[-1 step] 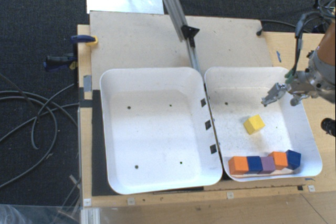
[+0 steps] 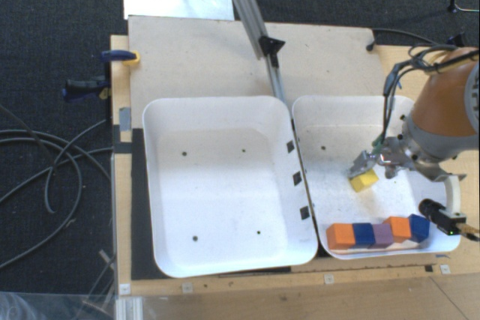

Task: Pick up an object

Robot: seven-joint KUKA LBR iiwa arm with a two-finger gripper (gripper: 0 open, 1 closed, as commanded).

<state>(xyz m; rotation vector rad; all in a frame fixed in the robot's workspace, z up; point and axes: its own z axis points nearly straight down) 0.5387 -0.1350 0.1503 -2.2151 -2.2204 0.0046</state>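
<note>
The grey two-finger gripper (image 2: 365, 165) is in the right white bin (image 2: 330, 124), closed around a small yellow cube (image 2: 364, 180). A row of orange, blue and purple blocks (image 2: 379, 232) lies along the bin's near wall.

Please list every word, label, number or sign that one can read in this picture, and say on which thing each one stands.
There is no readable text in this view.
The blocks in the right bin have plain faces, orange, blue and purple, with no print.
The yellow block at the gripper bears no mark.
The black tabs along the left bin edge are plain, without letters.
The arm shows no legible brand or label.
</note>
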